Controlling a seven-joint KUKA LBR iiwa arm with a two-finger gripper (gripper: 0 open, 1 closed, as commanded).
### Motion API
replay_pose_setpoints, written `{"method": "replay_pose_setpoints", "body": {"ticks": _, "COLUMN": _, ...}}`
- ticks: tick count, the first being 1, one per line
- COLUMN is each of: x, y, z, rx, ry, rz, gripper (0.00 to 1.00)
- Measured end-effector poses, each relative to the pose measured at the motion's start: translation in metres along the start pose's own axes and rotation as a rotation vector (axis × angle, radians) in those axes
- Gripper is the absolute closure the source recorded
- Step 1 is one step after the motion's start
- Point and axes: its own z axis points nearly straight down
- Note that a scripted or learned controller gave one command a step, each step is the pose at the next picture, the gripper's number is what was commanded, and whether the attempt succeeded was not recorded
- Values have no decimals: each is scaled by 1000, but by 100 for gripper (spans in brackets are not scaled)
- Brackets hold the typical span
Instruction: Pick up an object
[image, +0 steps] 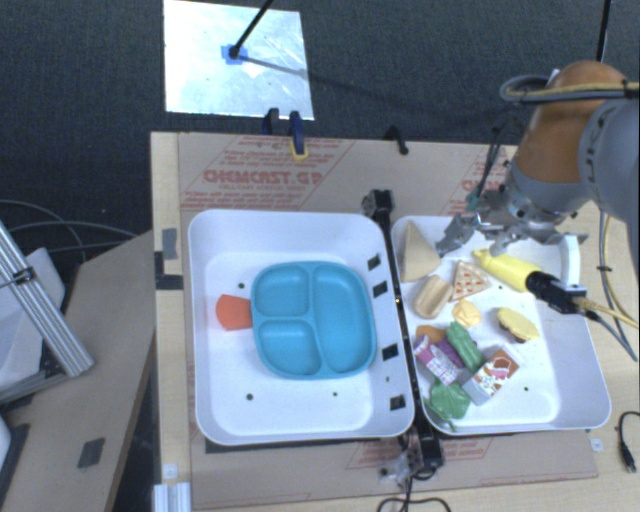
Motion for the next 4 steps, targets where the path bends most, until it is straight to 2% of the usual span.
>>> {"method": "replay_pose_setpoints", "body": {"ticks": 1, "x": 0, "y": 1, "z": -11, "rx": -3, "ry": 0, "rz": -2, "gripper": 100}}
{"method": "replay_pose_setpoints", "body": {"ticks": 2, "x": 3, "y": -53, "z": 106, "rx": 7, "ry": 2, "rz": 3, "gripper": 100}}
{"method": "replay_pose_setpoints", "body": {"ticks": 3, "x": -87, "y": 21, "z": 94, "rx": 34, "ry": 22, "rz": -5, "gripper": 100}}
{"method": "replay_pose_setpoints", "body": {"ticks": 4, "x": -42, "y": 39, "z": 14, "rx": -7, "ry": 0, "rz": -6, "gripper": 100}}
